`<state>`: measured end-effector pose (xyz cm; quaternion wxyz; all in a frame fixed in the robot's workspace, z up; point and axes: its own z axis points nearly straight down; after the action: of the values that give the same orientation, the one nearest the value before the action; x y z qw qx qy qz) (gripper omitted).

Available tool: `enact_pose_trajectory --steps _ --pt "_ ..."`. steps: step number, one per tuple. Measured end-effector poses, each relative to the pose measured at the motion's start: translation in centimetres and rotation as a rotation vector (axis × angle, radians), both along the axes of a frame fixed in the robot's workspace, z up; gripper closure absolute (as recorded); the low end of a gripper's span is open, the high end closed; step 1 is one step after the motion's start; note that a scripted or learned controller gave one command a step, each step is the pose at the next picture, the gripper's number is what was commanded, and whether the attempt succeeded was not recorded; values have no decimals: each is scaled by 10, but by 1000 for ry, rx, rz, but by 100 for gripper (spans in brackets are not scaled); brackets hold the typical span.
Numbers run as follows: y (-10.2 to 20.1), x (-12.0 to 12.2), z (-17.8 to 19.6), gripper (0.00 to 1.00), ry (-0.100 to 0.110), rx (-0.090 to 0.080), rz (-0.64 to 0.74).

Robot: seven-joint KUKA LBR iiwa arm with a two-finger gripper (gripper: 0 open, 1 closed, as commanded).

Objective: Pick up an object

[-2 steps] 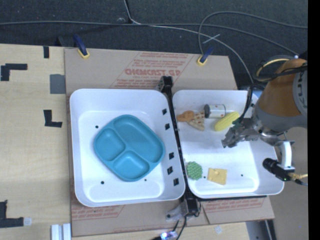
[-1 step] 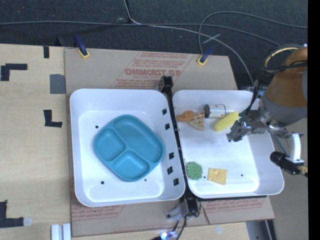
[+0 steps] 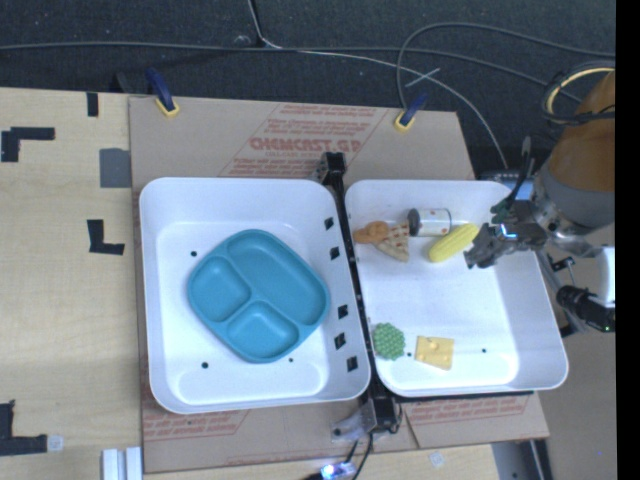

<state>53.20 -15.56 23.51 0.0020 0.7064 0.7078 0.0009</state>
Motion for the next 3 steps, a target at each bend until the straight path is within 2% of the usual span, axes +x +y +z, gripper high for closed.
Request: enact_pose_trajectory --steps 1,2,3 --pt "53 19 -13 100 5 2 4" --pt "105 36 -3 100 4 3 5" --pt "155 44 2 100 5 3 5"
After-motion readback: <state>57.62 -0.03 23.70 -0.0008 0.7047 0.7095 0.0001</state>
